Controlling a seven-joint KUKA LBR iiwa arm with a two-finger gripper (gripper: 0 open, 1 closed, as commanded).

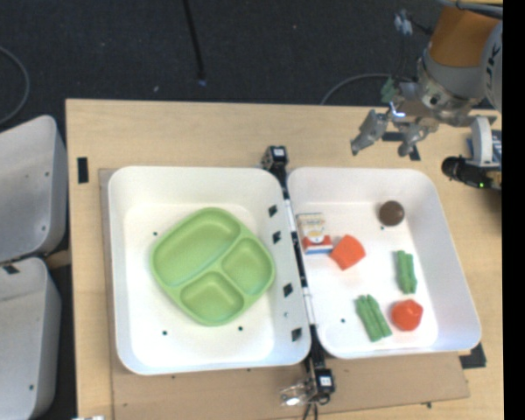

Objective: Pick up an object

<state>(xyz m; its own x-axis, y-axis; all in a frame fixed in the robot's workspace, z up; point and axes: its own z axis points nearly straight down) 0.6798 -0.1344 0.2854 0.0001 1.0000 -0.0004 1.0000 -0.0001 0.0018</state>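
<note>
Camera view: the gripper point(387, 136) hangs above the bench beyond the far rim of the right bin point(437, 318), its two fingers spread wide with nothing between them.

That bin holds every candidate for the pick. Taking the orange block point(348, 252) near the bin's middle as the landmark: a small printed carton point(313, 232) lies just to its left, close against the divider; a dark brown round piece point(391, 213) sits beyond it toward the far right; a green pod-like piece point(406, 271) lies to its right; a second green piece point(373, 317) lies nearer the camera; and a red piece point(407, 315) sits just beside that one.

All look like small toy foods — probably light, rigid plastic, smooth enough to slip. The orange block seems the easiest take: chunky, with flat opposing faces, though the carton is near one side, so closing across the free faces looks safer. The green pieces would want a pinch across their narrow width.

The left bin point(131, 339), well left of the block, holds a green three-compartment plate point(212, 266) — its compartments bare.
</note>
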